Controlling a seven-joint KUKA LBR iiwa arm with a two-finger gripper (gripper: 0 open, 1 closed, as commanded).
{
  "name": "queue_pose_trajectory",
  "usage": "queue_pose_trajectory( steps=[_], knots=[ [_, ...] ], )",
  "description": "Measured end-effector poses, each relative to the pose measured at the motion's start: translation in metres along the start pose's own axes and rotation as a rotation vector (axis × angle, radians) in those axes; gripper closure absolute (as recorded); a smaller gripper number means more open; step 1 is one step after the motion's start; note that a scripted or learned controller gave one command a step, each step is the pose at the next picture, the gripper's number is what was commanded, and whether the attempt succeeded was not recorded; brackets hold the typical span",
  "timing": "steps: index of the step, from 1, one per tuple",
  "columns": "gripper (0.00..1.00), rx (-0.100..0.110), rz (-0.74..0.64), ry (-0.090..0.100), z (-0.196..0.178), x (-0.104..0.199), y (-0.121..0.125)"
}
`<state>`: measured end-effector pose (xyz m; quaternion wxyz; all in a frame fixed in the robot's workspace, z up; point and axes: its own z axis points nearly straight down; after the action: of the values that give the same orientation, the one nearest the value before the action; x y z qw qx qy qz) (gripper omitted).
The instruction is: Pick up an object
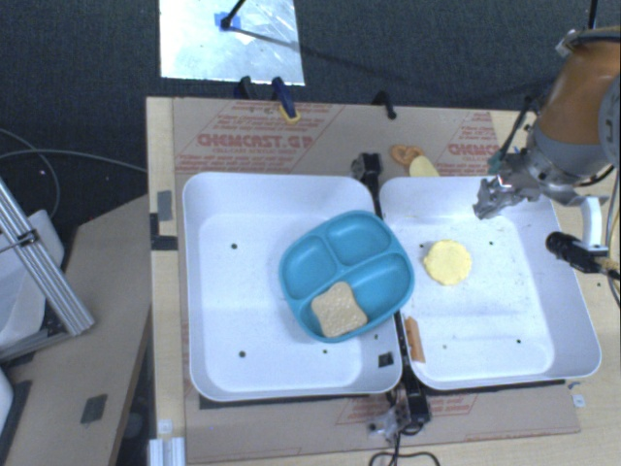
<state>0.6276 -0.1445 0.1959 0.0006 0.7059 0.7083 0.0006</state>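
Note:
A round yellow piece (447,261) lies in the right bin (543,348), toward its left side. A blue divided plate (346,272) sits in the left bin (223,357), overlapping the bin's right wall, with a tan bread-like slice (338,311) in its front compartment. My gripper (494,200) hangs over the back of the right bin, up and to the right of the yellow piece and apart from it. Nothing shows between its fingers.
An orange stick (414,339) lies on the divider between the bins. Two small yellow and orange items (415,160) rest on the bench behind the bins. A black clip (370,168) sits at the back divider. A foil sheet (231,27) lies farther back.

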Motion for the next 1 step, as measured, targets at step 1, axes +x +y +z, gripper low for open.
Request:
queue_pose_trajectory(
  steps=[1],
  knots=[
    [0.0, 0.01, 0.006, 0.001, 0.0832, -0.026, -0.0431]
  ],
)
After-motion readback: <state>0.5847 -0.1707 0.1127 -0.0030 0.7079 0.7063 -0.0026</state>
